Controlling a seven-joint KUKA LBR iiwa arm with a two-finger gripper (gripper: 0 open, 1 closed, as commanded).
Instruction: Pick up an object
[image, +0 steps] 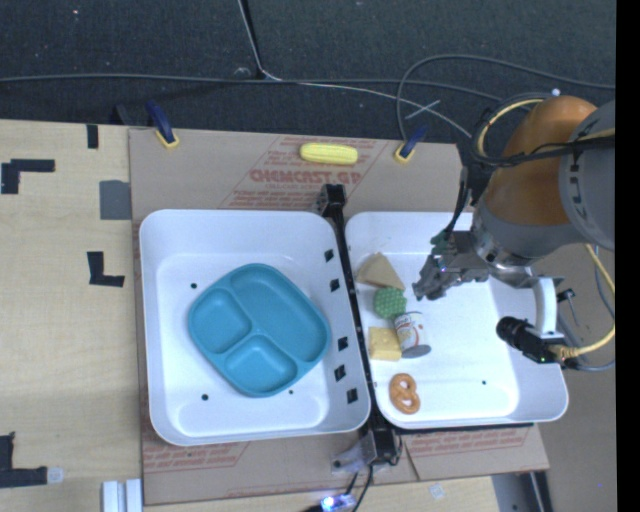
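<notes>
We see the grey arm's two-finger hand (432, 280) hanging over the upper middle of the right white bin (500, 400), low and near the cluster of small things; we cannot tell whether it is spread or pressed together, since its dark tip blurs against the bin floor, and nothing shows pinched in it.

The candidates for pickup all lie along the right bin's left wall: a tan wedge-shaped block (380, 270) uppermost, a green knobbly ball (390, 301) just below it, a small white can with a grey lid (409, 330) lying on its side, a pale yellow cube (385, 343) touching the can, and a brown pretzel-shaped piece (404, 392) apart, nearer the front. We judge the hand is poised beside the wedge and ball because those sit closest to its reach.

Crowding is the trouble: the ball, can and cube nearly touch, and the black divider (345, 290) between the bins hems them in. The left white bin (165, 400) holds a blue compartmented plastic tray (258, 328). A yellow corn-shaped toy (328, 153) rests on the cardboard-covered tabletop (250, 170) behind the bins.
</notes>
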